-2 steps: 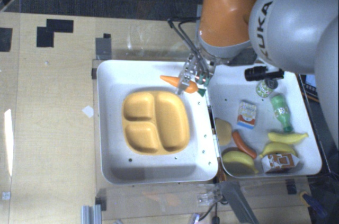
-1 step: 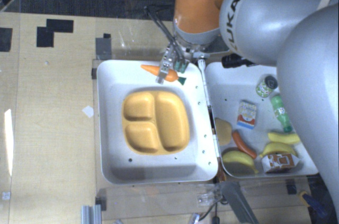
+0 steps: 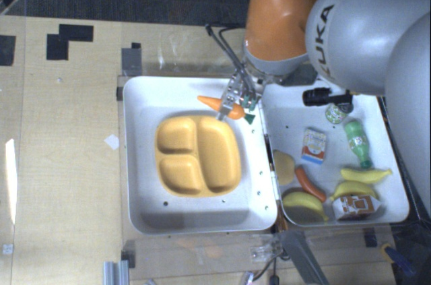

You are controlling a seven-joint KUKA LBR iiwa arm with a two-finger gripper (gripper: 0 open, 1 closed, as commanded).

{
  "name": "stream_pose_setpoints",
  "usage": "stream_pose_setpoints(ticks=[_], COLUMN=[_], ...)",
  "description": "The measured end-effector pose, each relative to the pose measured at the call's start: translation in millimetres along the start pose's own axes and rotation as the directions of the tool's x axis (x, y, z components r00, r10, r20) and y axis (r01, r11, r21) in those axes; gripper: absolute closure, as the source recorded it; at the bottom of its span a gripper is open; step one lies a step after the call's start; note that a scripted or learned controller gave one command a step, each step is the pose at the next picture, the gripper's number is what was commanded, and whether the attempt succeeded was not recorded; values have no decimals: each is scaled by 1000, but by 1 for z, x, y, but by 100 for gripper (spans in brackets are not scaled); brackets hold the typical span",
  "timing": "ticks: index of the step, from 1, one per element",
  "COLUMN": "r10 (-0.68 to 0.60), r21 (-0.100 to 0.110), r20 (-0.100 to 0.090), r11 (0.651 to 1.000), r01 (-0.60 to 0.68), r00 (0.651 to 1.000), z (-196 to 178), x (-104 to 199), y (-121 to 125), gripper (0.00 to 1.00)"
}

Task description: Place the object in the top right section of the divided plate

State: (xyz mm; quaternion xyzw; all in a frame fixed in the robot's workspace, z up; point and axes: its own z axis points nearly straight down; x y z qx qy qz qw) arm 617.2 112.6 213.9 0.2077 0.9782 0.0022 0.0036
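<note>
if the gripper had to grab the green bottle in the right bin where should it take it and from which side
Take the green bottle across its middle, coming straight down from above. It lies on its side on the bin floor, cap end up-left, so fingers should straddle its narrow width. The yellow banana sits close by its lower end, so stay mid-body.

Divided plate [image 3: 199, 155] lying in left bin [image 3: 138, 162]; carrot [image 3: 219, 104] sitting behind plate, at gripper [image 3: 232, 105]. Right bin [image 3: 397, 199] holding carton [image 3: 314, 145], bottle [image 3: 357, 142], sausage [image 3: 310, 183], bananas [image 3: 363, 176], all right of plate.
</note>
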Motion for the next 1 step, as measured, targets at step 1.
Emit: stream_pose_setpoints(ticks=[1], r10=[257], r21=[0], r20=[1], r11=[966], r01=[-257], r00=[966], z=[-50], x=[-27], y=[26], gripper=[100])
